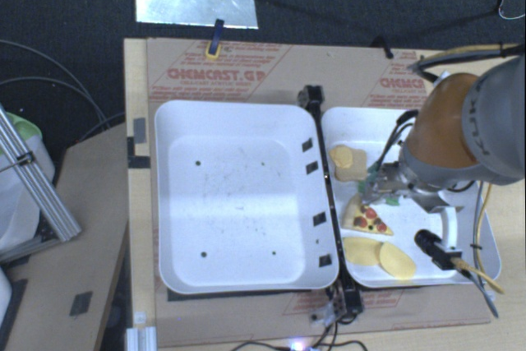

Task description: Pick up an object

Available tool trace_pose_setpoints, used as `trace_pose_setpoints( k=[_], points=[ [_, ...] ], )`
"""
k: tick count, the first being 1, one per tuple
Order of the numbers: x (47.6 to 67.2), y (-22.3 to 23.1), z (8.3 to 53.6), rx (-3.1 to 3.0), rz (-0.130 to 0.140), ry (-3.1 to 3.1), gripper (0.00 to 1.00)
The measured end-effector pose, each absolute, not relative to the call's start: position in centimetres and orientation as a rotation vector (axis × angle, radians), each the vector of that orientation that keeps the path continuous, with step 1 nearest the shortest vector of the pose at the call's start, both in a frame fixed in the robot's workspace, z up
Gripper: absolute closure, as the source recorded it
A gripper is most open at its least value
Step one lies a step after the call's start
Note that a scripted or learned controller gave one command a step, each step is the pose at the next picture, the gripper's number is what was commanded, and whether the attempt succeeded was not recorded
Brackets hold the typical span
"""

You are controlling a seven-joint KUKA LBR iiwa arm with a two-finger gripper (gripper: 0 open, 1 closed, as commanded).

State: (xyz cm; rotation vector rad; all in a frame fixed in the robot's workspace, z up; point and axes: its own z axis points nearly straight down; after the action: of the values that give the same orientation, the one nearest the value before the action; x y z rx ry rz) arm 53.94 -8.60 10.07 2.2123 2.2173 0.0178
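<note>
My gripper (376, 191) hangs low in the right bin (353, 121), reaching in from the right. Just below and left of it lies a pizza slice (367, 219) with red toppings. A tan bread-like piece (348, 162) sits up-left of the gripper near the bin's left wall. At the bin's front lie a pale yellow flat piece (358, 250) and a yellow round chip (397, 260). The arm's bulk hides the bin's right half.
The left bin (238, 197) sits beside the right one, with a black divider rail (327, 201) between them. Cardboard (230, 70) lies under both bins. A metal frame (33, 185) stands at far left.
</note>
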Motion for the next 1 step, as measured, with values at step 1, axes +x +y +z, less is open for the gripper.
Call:
trace_pose_setpoints(
  k=[1],
  points=[
    [56.14, 2.08, 19.00, 2.201, 0.017, 2.234, 1.00]
  ],
)
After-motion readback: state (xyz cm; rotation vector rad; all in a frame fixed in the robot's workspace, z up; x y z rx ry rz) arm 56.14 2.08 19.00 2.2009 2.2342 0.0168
